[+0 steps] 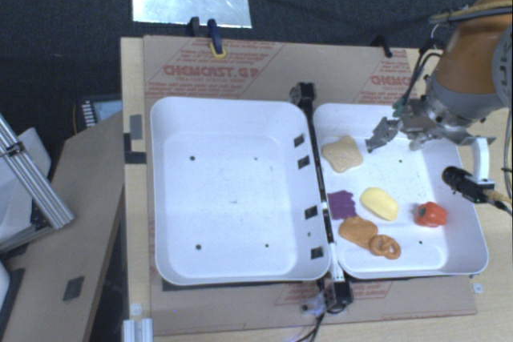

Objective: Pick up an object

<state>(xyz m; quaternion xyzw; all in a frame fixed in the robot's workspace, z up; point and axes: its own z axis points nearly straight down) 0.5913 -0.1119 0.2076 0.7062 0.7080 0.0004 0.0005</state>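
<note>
My gripper (398,142) hangs over the back part of the right bin (469,252), open, with nothing between its fingers. Just left of it a beige bread slice (342,154) lies on the bin floor. Nearer the front lie a yellow lemon (379,203), a purple piece (341,204), an orange croissant-like piece (358,231), a small pretzel (386,247) and a red pepper (431,214). All the objects rest apart from the gripper.
The left bin (232,188) sits beside the right one, with a black divider with clips (314,172) between them. The grey and orange arm (473,60) reaches in from the right. A black fitting (463,182) juts over the right bin's right side.
</note>
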